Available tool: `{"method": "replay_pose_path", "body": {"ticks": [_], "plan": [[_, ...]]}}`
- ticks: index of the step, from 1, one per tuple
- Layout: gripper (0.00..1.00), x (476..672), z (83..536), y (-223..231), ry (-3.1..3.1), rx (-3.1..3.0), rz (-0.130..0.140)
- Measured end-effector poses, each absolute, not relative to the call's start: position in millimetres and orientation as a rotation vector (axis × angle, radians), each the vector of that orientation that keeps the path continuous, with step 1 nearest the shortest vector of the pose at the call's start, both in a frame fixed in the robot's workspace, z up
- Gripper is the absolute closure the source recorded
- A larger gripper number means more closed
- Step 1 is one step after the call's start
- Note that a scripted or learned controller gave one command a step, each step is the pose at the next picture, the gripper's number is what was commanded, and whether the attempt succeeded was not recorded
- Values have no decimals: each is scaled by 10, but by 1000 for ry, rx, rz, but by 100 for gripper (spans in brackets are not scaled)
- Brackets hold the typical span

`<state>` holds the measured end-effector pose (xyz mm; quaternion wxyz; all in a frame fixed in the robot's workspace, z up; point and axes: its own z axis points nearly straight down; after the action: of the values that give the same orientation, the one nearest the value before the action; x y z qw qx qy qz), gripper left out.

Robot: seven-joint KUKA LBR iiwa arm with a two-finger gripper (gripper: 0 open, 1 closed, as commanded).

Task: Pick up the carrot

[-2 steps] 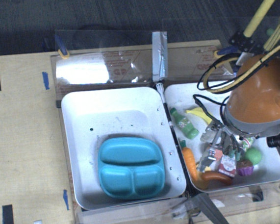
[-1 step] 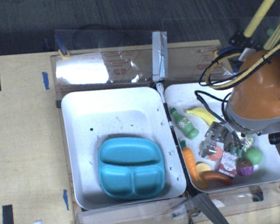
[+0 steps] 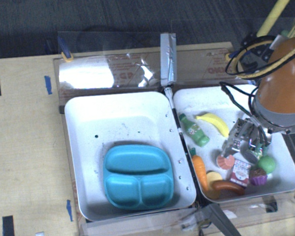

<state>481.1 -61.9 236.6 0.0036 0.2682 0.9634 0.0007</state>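
My pincer [image 3: 232, 147] hangs low inside the right bin [image 3: 291, 179], its metal fingers aimed toward the bin's middle; I cannot tell from this slant whether they are apart or closed, and I see nothing gripped between them. Just under the tips lies a small pink piece [image 3: 225, 162], and beside that a red-and-white packet [image 3: 240, 171]. The carrot [image 3: 199, 171] lies well to the pincer's left, lengthwise along the bin's left wall, untouched. Above it sits a green bottle [image 3: 195, 131], with a banana [image 3: 214, 123] next to that. A brown sausage [image 3: 227, 186] rests near the front wall, a purple piece [image 3: 258, 176] and green ball [image 3: 267, 163] to its right. The left bin [image 3: 80, 116] holds a blue divided tray [image 3: 138, 176].
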Motion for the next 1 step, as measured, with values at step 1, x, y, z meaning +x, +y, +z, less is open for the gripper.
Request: {"method": "replay_pose_path", "body": {"ticks": [1], "plan": [[100, 4916, 2637, 93, 2819, 1378, 4]]}}
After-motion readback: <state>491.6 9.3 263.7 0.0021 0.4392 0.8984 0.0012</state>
